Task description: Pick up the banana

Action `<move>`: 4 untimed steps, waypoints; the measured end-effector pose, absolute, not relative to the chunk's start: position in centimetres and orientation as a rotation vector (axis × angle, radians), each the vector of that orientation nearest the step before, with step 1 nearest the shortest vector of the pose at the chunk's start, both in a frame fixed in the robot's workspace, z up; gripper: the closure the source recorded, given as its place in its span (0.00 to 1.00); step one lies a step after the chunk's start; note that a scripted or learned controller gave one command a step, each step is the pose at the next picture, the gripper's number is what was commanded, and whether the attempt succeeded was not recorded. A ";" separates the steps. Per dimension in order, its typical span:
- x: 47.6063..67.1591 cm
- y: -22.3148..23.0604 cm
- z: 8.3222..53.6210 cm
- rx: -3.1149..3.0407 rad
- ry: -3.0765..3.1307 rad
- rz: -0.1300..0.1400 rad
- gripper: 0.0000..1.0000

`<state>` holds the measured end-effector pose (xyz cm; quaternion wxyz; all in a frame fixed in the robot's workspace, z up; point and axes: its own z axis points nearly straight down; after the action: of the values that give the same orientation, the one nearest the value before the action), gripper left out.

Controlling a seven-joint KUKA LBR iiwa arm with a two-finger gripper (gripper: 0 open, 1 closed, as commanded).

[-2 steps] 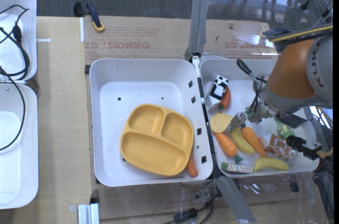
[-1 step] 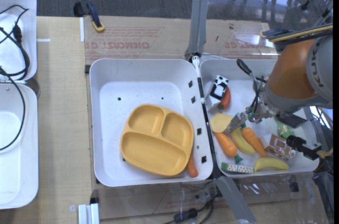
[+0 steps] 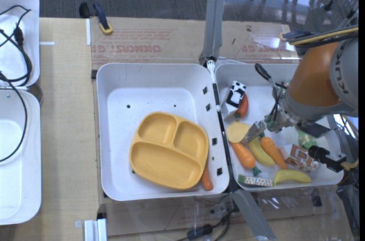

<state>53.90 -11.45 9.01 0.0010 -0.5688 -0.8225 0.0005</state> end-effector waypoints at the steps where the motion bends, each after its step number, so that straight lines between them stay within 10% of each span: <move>1: 53.9 -11.5 9.0 -1.786 -2.582 0.002 0.00; 2: 54.7 -10.3 9.0 -1.209 -2.898 0.000 0.00; 3: 54.7 -10.4 9.8 -1.216 -2.895 -0.001 1.00; 4: 61.7 -3.6 22.6 -1.149 -2.925 0.000 1.00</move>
<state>61.67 -3.57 22.57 -0.0007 -0.3656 -0.9308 0.0002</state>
